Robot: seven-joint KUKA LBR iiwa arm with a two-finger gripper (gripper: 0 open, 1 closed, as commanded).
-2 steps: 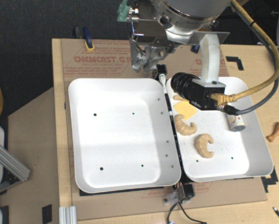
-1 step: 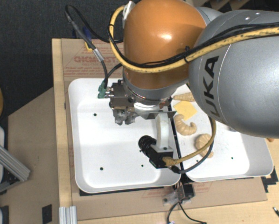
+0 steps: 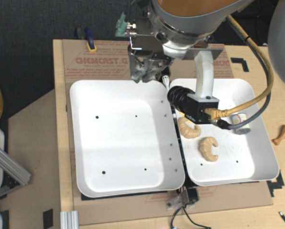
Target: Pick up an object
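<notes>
Your gripper hangs over the back rim of the left bin, near its 1 o'clock corner. Whether it is spread or pressed together you cannot tell from this angle, and nothing shows held in it. The likely targets lie in the right bin: the upper croissant at 9 o'clock from the bin's middle, close to the dividing wall, and the lower croissant at about 7 o'clock, lying free. Both look small and light, probably toy pieces. Stiff or soft you cannot judge, and the curved, tapering shape may roll or slip. Take the lower one across its thick middle, not the tips. The upper croissant's top is cut off by fittings on the arm, and a small pale thing at 3 o'clock is partly covered too — too unclear to name
</notes>
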